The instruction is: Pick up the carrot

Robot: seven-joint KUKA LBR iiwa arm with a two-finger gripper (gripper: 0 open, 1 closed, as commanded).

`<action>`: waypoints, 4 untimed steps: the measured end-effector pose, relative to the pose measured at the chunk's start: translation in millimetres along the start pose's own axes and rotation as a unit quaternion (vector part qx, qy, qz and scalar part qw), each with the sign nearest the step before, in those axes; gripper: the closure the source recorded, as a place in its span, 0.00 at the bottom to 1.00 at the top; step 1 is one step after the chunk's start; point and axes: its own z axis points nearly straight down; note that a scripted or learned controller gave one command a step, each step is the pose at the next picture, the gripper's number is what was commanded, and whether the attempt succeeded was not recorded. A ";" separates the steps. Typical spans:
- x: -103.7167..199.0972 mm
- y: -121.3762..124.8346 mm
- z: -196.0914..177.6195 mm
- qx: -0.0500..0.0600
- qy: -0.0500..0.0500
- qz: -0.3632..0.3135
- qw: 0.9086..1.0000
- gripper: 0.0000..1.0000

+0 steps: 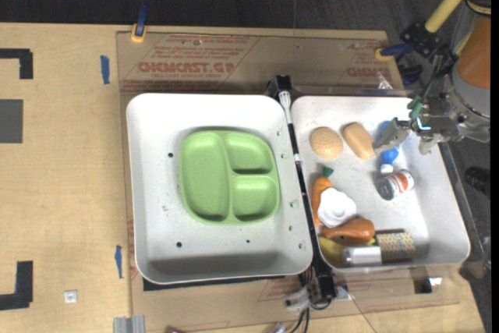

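the arm comes in from the three o'clock edge of the camera view, its orange band at the far right and its wrist stretched level toward nine o'clock over the upper right corner of the right bin (456,234). the gripper (407,126) sits at the end of it, above the bin's twelve-to-two o'clock part, just beside a blue and grey piece; whether its fingers are apart or closed cannot be told from this angle, and nothing is seen held between them. the carrot (322,189) lies in the right bin near its left wall, at about nine o'clock of that bin, well apart from the gripper. only a short orange stretch of it shows, its long axis running roughly from eleven o'clock to five o'clock, with its lower end tucked under a white toy (337,207); which end is the tip cannot be told. a tan bread roll (326,141) and a tan loaf (359,140) lie above it. the left bin (152,168) holds a green divided plate (204,179).
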 end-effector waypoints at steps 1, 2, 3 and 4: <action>69.4 90.4 81.5 0.001 0.001 0.024 1.000 0.00; 51.5 31.0 89.2 0.001 0.000 -0.027 1.000 0.00; 24.9 15.5 178.3 -0.005 -0.001 -0.039 0.999 0.00; 24.5 15.5 169.7 -0.006 -0.002 -0.036 0.999 1.00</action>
